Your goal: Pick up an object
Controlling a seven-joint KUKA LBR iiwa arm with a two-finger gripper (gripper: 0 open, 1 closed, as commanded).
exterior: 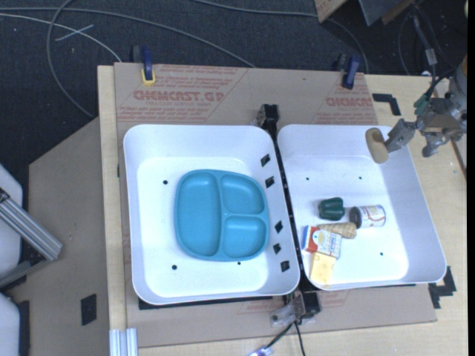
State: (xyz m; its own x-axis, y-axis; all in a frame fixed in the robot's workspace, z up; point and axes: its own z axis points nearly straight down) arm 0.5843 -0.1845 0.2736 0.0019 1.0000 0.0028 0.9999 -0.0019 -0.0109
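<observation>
**Gripper at the right bin's far rim, objects lying nearer the front**

The gripper [415, 133] is seen at the upper right, above the far right rim of the right bin [401, 273]. A tan, rounded piece [378, 145] is seen at the end of the finger reaching left; whether it is a finger pad or a held object cannot be told, nor can the spread of the fingers.

Well apart from the gripper, a cluster is lying in the right bin: a dark green object [332, 208], a small can [369, 216] on its side just beside it, and a red, white and yellow packet [324, 248] below them. A blue divided plate [220, 214] is resting in the left bin [148, 258].
</observation>
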